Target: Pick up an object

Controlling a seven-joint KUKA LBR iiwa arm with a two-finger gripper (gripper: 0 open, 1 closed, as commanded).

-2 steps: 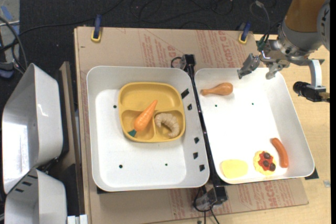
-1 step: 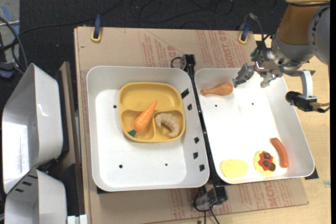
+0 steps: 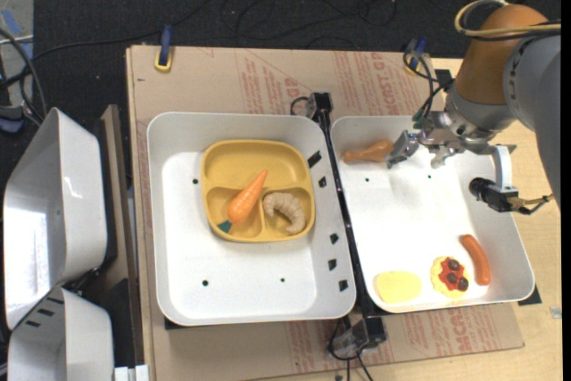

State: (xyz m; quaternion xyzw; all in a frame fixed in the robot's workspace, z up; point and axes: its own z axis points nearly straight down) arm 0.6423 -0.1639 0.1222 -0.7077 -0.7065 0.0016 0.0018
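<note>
Hovering over the far part of the right bin (image 3: 500, 277), the gripper (image 3: 423, 145) points toward the divider between the two bins, and whether it is spread or pressed together cannot be told from this slant. The nearest thing is a tan drumstick-shaped piece (image 3: 368, 153), lying just beside the gripper on the divider side, its long axis running roughly in line with the gripper's reach. The piece appears close to the tool but not between its tips, so no hold is judged. Farther from the gripper, at the bin's near wall, lie a sausage (image 3: 476, 259), a small pizza (image 3: 450, 275) and a yellow disc (image 3: 398, 286).
</note>
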